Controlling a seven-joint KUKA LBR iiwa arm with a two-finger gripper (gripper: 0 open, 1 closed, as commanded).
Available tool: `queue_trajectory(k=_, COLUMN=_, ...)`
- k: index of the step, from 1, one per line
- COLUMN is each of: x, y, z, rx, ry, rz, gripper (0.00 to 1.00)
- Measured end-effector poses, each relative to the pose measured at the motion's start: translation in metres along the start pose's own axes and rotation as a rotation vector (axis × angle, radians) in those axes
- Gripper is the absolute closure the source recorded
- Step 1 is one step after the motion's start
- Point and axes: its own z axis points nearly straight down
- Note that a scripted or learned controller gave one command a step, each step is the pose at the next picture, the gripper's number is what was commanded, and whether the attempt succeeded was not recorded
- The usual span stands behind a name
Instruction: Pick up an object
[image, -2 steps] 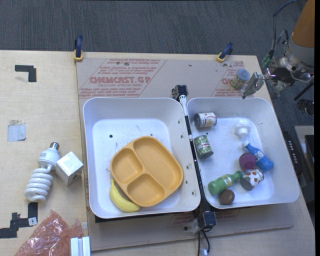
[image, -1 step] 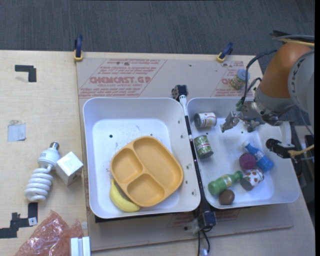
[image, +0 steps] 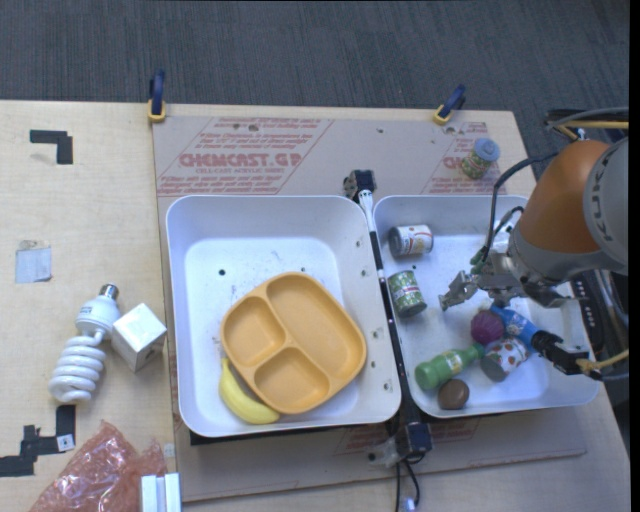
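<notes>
Hovering in the right white bin, my gripper holds nothing, jaws slightly parted. I should centre over the small green-labelled can, then descend squarely before closing.

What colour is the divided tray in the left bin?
Yellow-orange; the divided tray shows plainly in the camera view, lying over a banana.
</notes>
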Motion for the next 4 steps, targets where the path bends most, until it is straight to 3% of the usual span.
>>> queue_trajectory(k=1, x=-0.05, y=-0.051, z=0.0, rx=-0.001, ry=0.0, rz=-0.001, gripper=0.0)
queue_trajectory(k=2, x=-0.051, y=-0.05, z=-0.011, rx=-0.005, ry=-0.001, rz=0.0, gripper=1.0)
queue_trajectory(k=3, x=-0.051, y=-0.05, z=-0.011, rx=-0.004, ry=-0.001, rz=0.0, gripper=0.0)
queue_trajectory(k=4, x=-0.075, y=-0.086, z=-0.061, rx=-0.002, ry=-0.001, rz=-0.001, gripper=0.0)
